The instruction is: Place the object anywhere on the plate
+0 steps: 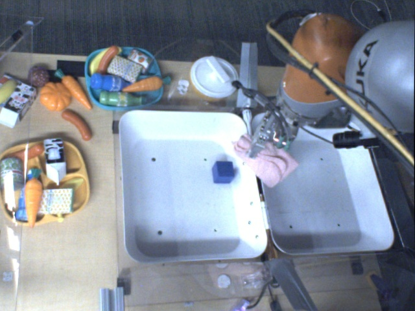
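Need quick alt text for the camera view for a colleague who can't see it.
The gripper sits over a pink cloth draped across the shared rims of the two white bins. A blue cube lies in the left bin; toy food fills a blue basket and a yellow basket beside it.

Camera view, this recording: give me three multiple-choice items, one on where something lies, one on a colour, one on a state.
1. Where does the block lie?
A. in the left bin
B. in the right bin
C. on the bench

2. What colour is the cloth?
A. green
B. pink
C. black

3. How does the cloth lie?
A. folded flat in the middle of the left bin
C. hanging off the bench
B. crumpled across the rims where the two bins meet

Answers: 1 A, the block rests on the floor of the left bin. 2 B, it is pale pink. 3 B, it bunches below the end effector, spilling into the right bin.
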Motion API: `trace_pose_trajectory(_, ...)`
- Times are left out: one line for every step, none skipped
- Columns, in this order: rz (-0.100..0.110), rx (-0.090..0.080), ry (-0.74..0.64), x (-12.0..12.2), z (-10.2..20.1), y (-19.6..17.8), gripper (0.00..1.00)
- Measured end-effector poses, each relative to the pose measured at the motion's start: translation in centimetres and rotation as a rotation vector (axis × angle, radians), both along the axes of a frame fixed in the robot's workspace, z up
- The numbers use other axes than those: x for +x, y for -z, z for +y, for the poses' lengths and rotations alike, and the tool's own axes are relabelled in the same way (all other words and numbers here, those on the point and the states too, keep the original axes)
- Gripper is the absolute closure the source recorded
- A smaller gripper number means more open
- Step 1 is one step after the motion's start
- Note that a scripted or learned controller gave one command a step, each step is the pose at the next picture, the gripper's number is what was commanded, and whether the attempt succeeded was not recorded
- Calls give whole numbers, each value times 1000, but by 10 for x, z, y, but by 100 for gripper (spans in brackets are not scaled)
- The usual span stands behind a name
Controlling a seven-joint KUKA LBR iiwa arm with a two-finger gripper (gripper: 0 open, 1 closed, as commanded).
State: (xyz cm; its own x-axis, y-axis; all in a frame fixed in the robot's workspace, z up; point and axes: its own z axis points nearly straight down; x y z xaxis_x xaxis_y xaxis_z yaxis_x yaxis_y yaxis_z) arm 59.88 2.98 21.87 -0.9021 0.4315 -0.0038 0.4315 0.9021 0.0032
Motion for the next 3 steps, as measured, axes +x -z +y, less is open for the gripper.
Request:
trace_pose_trajectory(-2,0,-400,0,57,-12,100)
trace_pose_trajectory(-2,0,-451,-7,109,-8,100)
trace_pose_trajectory(-3,-1,-451,-7,108,-8,0)
